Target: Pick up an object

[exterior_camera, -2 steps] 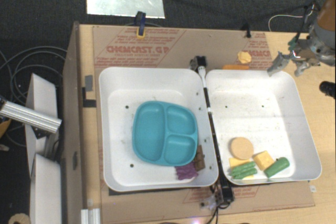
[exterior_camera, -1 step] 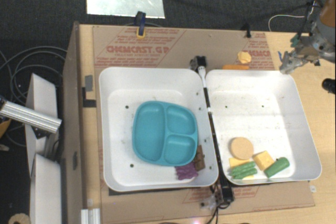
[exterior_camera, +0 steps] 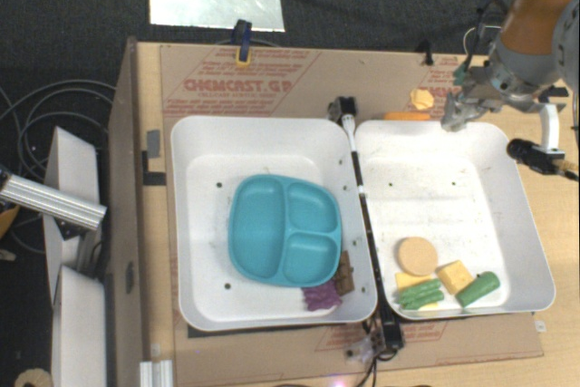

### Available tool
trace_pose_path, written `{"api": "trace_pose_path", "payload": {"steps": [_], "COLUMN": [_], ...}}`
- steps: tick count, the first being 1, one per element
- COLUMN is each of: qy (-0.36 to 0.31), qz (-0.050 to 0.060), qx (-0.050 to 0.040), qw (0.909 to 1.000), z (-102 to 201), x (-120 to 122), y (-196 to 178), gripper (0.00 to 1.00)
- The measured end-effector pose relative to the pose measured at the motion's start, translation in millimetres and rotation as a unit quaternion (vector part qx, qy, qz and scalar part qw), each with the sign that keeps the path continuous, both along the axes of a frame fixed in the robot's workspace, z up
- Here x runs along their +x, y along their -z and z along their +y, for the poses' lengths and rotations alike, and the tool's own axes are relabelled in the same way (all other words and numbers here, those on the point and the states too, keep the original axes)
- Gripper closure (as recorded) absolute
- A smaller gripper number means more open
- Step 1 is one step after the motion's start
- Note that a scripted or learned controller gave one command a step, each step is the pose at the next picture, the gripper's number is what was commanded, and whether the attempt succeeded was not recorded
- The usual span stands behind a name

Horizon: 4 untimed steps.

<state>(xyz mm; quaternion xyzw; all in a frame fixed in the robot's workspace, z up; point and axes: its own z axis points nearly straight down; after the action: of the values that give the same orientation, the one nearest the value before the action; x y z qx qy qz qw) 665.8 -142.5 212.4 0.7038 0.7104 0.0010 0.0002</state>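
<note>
My gripper (exterior_camera: 455, 117) hangs over the back rim of the right bin (exterior_camera: 453, 186), near its far right corner, with nothing seen in it. At that bin's front lie a round tan cookie (exterior_camera: 417, 255), a yellow block (exterior_camera: 454, 273), a green pickle (exterior_camera: 478, 287) and a green bean bundle (exterior_camera: 420, 294) on a yellow slice. The left bin (exterior_camera: 204, 195) holds a blue divided plate (exterior_camera: 285, 230), with a purple piece (exterior_camera: 319, 295) and a brown piece (exterior_camera: 344, 275) at its front edge.
An orange carrot-like stick (exterior_camera: 407, 115) lies just behind the right bin's back rim, left of the gripper. A small yellow round thing (exterior_camera: 421, 98) rests on the cardboard behind it. A black divider clip (exterior_camera: 345, 111) stands between the bins.
</note>
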Motion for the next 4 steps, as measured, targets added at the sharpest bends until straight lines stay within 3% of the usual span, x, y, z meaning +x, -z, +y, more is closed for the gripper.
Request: {"api": "trace_pose_path", "payload": {"steps": [1,2,3,4], "qy": [-0.001,0.001,0.006,0.000], "qz": [0.000,0.002,-0.003,0.000], "qx": [0.0009,-0.0003,-0.0024,0.0004], "qw": [1.0000,1.0000,1.0000,1.0000], "z": [80.9,102.1,43.4,110.6], "x": [3.5,-31.0,-32.8,-35.7], "y": [29.0,28.0,-20.9,3.7], "gripper": [1.00,1.00,1.00,1.00]}}
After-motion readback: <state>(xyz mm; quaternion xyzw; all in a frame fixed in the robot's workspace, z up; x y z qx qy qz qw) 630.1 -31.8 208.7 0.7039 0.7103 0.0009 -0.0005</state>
